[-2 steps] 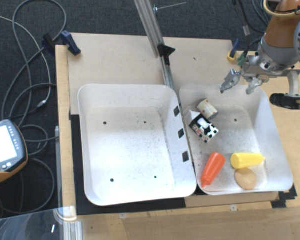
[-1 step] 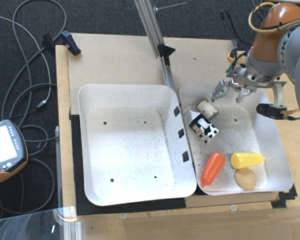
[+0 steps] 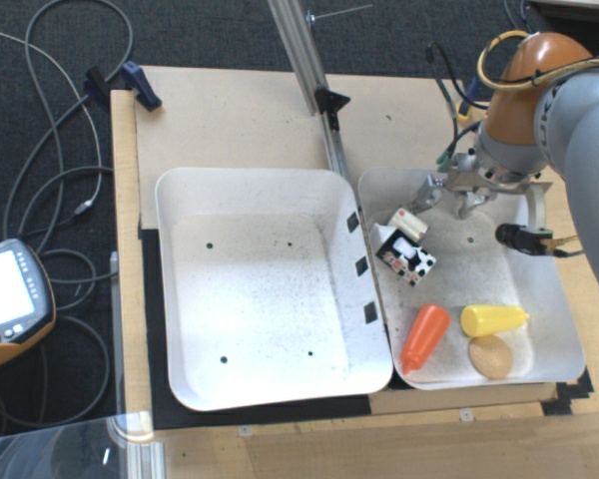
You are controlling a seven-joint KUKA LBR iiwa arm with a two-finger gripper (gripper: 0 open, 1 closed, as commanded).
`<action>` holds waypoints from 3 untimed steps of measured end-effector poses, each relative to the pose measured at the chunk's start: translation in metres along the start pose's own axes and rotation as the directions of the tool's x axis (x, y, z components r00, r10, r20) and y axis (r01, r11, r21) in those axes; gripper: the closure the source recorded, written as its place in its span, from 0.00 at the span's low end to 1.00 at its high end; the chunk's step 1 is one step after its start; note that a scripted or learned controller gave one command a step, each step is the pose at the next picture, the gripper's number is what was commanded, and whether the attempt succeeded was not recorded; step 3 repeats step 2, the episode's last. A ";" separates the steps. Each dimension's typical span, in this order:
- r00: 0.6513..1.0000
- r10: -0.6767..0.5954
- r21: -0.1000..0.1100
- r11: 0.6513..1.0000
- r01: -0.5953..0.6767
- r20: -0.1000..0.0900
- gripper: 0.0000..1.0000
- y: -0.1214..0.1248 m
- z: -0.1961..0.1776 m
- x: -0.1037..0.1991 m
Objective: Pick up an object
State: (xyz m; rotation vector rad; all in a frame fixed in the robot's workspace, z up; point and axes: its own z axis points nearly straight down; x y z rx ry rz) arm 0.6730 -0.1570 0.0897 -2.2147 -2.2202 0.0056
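Fingers point(image 3: 426, 196) of the gripper point(image 3: 447, 197) hang spread with nothing between them over the right bin's point(image 3: 549, 297) far end, near a black-and-white toy point(image 3: 405, 248), while a carrot point(image 3: 424, 335), corn point(image 3: 493, 318) and cookie point(image 3: 490, 358) lie nearer.

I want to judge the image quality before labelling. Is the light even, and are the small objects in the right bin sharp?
Camera view: light is soft and even, with no harsh glare on the white bins; the orange carrot-like toy and yellow toy are fairly sharp; the tool looks slightly soft, and its details are hard to read.
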 end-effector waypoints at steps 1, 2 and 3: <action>1.000 -0.001 -0.008 1.000 0.001 0.002 1.00 0.002 -0.016 0.000; 1.000 0.000 -0.016 1.000 0.000 0.004 1.00 0.005 -0.082 0.000; 1.000 0.000 -0.016 1.000 0.000 0.004 1.00 0.005 -0.082 0.000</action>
